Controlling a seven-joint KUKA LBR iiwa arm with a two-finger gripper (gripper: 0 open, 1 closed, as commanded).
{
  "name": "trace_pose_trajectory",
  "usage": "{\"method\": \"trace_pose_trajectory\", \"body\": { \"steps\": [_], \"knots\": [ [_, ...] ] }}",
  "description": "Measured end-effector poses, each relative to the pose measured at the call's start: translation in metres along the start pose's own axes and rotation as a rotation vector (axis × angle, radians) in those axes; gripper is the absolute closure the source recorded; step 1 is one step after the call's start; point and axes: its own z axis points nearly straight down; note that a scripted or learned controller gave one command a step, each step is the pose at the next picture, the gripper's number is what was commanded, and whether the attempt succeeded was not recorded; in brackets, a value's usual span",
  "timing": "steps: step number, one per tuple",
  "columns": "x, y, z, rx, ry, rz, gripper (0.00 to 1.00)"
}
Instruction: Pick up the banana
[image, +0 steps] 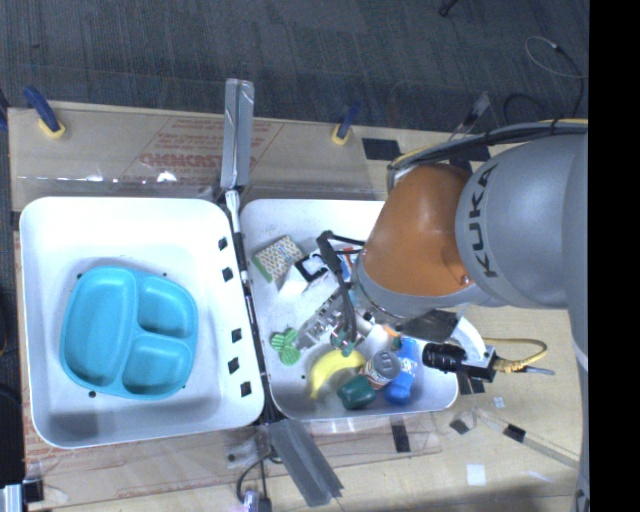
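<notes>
Camera view shows the banana (328, 371) just below the claw (345, 335), whose grip state cannot be told.

A blue divided tray (128, 330) lies in the left bin (40, 300); a green toy (288, 346) sits in the right bin (262, 215).

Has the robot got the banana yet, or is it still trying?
Not yet, as far as the view shows. Done: the arm has reached into the right bin. In hand: the gripper hangs just above the banana. Left: the banana lies on the bin floor beside a green toy, waiting to be grasped and lifted.
</notes>
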Motion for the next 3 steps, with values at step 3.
{"method": "trace_pose_trajectory", "body": {
  "steps": [3],
  "knots": [
    [-0.051,-0.053,0.101,0.0,0.003,-0.134,0.0]
  ]
}}
